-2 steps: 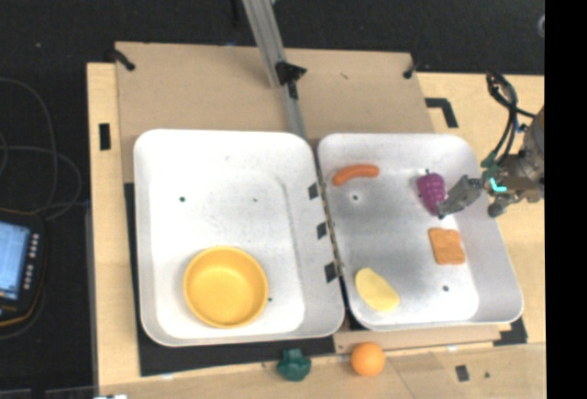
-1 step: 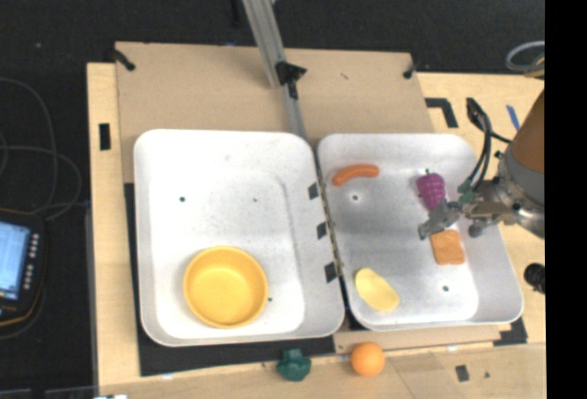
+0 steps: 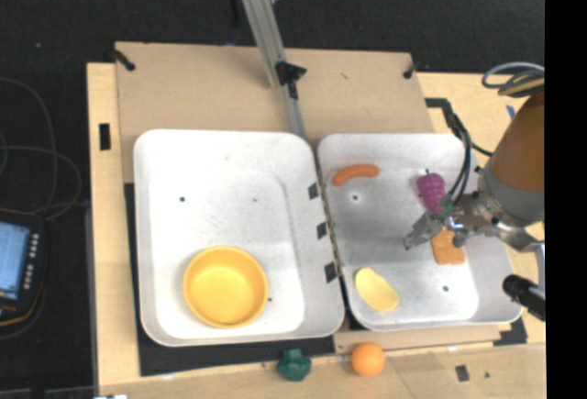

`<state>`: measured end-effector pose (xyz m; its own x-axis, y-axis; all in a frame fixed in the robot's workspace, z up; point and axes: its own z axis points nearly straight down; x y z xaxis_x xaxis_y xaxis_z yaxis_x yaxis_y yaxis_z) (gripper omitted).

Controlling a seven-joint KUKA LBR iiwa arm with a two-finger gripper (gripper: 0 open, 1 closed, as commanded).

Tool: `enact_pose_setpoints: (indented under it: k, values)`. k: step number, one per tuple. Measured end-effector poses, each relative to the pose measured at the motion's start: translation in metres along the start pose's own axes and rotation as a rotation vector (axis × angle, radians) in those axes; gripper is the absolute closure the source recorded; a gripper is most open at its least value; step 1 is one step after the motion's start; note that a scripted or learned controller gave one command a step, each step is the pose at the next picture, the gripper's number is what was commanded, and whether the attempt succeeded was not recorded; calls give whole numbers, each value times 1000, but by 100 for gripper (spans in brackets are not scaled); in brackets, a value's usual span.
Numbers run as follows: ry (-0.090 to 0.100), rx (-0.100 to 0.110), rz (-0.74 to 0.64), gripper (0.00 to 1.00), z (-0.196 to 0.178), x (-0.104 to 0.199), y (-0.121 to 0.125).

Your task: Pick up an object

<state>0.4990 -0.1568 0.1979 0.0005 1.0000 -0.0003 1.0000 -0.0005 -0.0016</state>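
Over the right bin point(image 3: 404, 149), the gripper point(image 3: 438, 230) is hovering low among the toys, its fingers looking spread with nothing between them; the orange block point(image 3: 448, 249) is lying just beside and below it; the approach step seems under way; next it needs to centre, descend and close.
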Motion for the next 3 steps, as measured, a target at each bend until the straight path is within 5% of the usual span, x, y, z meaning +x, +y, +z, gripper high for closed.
enact_pose_setpoints:
  k: [1, 2, 3]
  values:
    - [0, 3, 0, 0, 63, -2, -1]
    - [0, -7, 3, 100, 49, -3, 2]
    - [-3, -9, 0, 100, -2, -14, 6]
